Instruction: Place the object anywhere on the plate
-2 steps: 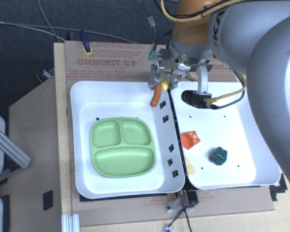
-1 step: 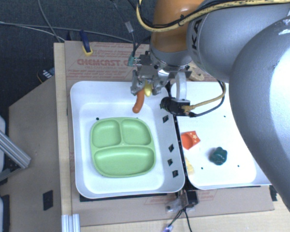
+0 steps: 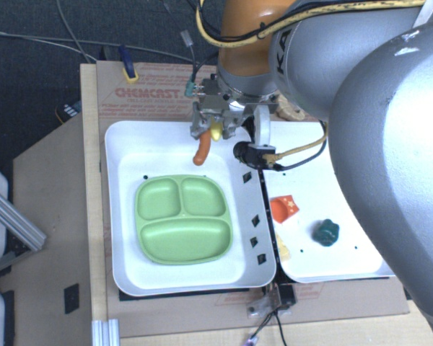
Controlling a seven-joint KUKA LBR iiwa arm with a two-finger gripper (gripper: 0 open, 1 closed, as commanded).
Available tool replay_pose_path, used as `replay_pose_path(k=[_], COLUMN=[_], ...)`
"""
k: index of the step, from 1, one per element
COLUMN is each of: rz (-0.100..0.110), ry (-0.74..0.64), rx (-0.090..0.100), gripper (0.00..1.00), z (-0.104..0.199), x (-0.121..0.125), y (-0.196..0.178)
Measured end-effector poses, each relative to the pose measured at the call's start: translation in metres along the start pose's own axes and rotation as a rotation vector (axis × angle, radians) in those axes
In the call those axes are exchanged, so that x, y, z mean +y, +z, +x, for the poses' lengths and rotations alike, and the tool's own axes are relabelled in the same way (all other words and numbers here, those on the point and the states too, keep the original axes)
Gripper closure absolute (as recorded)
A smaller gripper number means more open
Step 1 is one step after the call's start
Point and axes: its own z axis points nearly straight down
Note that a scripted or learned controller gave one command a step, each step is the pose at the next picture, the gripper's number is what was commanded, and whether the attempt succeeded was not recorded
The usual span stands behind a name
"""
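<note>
A green three-compartment plate (image 3: pixel 183 219) lies in the left white bin (image 3: pixel 123 193). My gripper (image 3: pixel 211 132) hangs over the far part of that bin, just beyond the plate's far rim. An orange, carrot-like object (image 3: pixel 201 151) dangles from between its fingers, tilted, with a yellow piece at the top by the fingertips. The carrot's lower tip sits above the bin floor a little short of the plate's upper right compartment.
The right bin (image 3: pixel 361 265) holds a red block (image 3: pixel 283 208) and a dark green lumpy object (image 3: pixel 326 232). The big grey arm covers the upper right. A black cable and clips run along the divider (image 3: pixel 263 215) between the bins. Cardboard surrounds the bins.
</note>
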Motion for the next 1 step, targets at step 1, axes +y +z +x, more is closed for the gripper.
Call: replay_pose_path(k=[1], rz=[0.000], ry=[0.000], rx=[0.000], gripper=[0.00], z=[-0.0001], x=[-0.0003], y=[-0.0005])
